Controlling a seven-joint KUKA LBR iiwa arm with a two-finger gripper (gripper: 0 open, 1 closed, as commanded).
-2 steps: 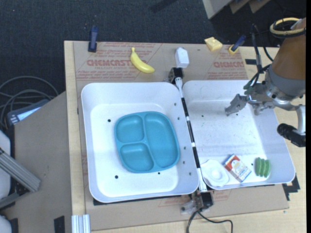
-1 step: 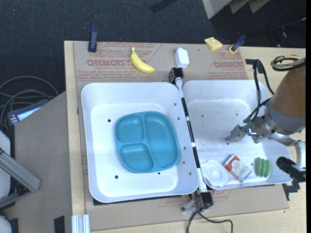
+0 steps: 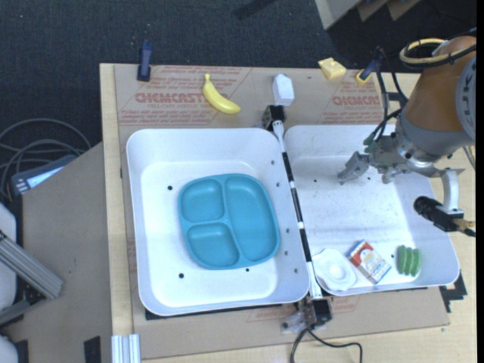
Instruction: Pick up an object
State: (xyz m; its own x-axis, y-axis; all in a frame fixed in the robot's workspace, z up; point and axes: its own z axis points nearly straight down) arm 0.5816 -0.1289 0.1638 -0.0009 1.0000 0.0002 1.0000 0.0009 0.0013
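**Gripper far from anything to grasp**

The gripper [image 3: 363, 166] hangs over bare floor in the upper part of the right bin [image 3: 333, 138], fingers spread wide and holding nothing. The candidates lie along that bin's near edge: a white round lid [image 3: 333, 271], a small red-and-white box [image 3: 370, 261] and a green piece [image 3: 407, 260]. Closing here would likely catch only air; the flat box may also slip.

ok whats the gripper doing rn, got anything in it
Gripper: fingers spread open, nothing between them, over the upper part of the right bin.
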